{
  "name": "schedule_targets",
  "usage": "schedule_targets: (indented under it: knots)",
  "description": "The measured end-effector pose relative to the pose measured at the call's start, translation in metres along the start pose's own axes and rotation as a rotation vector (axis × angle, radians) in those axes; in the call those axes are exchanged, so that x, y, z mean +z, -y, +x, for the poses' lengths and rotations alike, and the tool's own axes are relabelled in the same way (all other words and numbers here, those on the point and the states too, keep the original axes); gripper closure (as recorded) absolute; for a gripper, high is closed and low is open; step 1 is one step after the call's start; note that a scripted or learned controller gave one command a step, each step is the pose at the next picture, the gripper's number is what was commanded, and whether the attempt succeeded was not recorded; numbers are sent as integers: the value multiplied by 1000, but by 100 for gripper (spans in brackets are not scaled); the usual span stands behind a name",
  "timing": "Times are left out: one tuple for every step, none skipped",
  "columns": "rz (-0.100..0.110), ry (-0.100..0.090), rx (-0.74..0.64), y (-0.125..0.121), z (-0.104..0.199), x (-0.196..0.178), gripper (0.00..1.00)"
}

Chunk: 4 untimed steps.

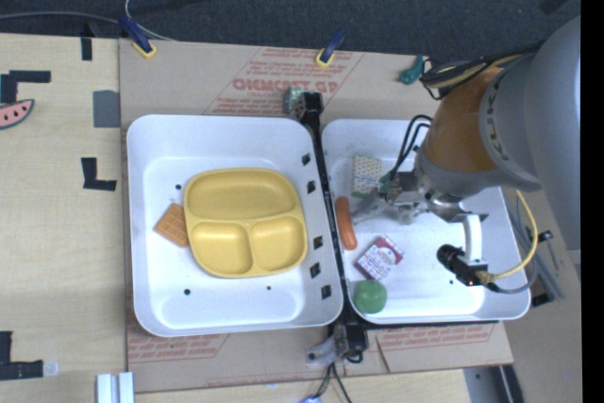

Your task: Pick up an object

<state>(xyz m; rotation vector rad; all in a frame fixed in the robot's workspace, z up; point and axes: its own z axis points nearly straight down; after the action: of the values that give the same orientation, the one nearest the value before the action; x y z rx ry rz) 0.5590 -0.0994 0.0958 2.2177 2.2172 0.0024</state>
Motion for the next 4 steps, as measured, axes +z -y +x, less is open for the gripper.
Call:
schedule_targets:
  knots:
    - [1,-1,-1,0,1,-9,100]
    - [1,-1,-1,0,1,-9,0]
    - [1,0,1,66,1,9,0]
    - [1,0,2,65,0,0,100]
